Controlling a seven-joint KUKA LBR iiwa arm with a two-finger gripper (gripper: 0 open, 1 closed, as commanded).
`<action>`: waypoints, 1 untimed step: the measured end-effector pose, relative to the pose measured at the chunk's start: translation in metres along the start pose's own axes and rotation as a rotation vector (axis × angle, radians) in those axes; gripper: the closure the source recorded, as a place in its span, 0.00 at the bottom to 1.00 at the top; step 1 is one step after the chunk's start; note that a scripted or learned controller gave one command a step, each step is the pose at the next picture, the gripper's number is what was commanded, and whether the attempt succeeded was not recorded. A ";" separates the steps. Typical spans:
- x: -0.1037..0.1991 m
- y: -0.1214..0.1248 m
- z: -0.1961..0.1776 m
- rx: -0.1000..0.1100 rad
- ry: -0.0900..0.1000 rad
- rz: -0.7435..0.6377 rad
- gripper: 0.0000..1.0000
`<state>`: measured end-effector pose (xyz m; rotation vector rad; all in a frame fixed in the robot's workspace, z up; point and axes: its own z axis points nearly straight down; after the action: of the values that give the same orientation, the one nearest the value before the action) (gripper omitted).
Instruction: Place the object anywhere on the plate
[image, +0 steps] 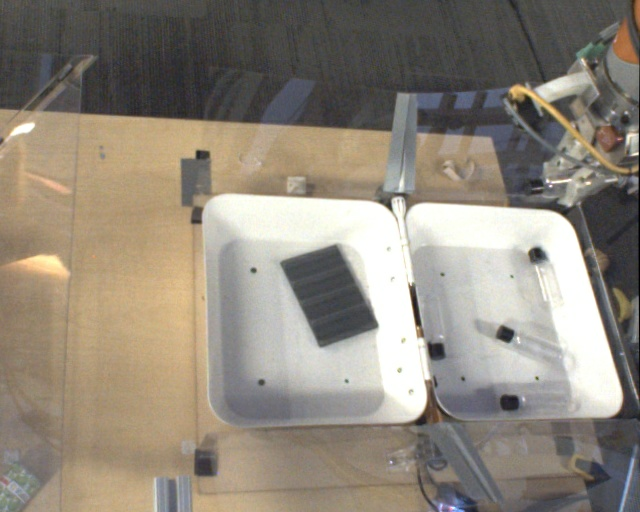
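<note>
The arm (600, 110) sits in the upper right corner of the frame, above and outside the right bin (590, 300); whether its gripper is open or closed cannot be told. The plate (329, 295), a dark ribbed slab, lies tilted in the middle of the left bin (215, 300), well apart from the arm, toward the lower left of it. In the right bin lie clear vials with black caps: one (543, 272) at upper right, one (525, 340) slanted near the centre, one (530, 403) by the lower wall, and a cap (436, 350) by the left wall.
</note>
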<state>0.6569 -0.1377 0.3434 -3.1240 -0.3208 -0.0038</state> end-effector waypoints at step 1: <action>0.004 0.009 0.009 -0.001 -0.002 -0.007 1.00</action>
<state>0.6624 -0.1461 0.3346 -3.1245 -0.3321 -0.0014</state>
